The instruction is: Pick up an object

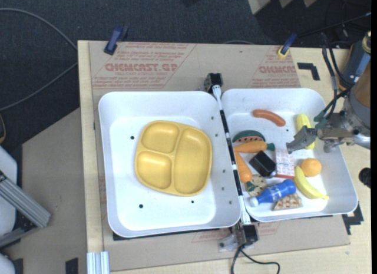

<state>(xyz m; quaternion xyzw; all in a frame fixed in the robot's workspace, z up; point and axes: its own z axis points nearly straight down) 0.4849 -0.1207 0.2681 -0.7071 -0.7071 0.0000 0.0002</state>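
- Two white bins (pixel 112 149) sat side by side on the table (pixel 88 90); yellow plate (pixel 174 157) alone near its left edge.
- Hovered pincer (pixel 299 140) over crowded right-edge toys, beside the orange (pixel 310 167); spread wide, holding nothing, presumably readying a grab.

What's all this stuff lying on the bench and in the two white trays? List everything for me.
Bins: 2, white, side by side on the bench.
Divided plate: 1, yellow, left bin.
Sausage: 1, red-orange, right bin, far side.
Bananas: 2, yellow, right bin, right part.
Orange: 1, orange, between the bananas.
Carrot: 1, orange, by the divider.
Black block: 1, middle of right bin.
Bottle: 1, blue, near edge.
Clamps: 2, blue, far edge of the board.
Gripper: 1, grey, over the right bin.
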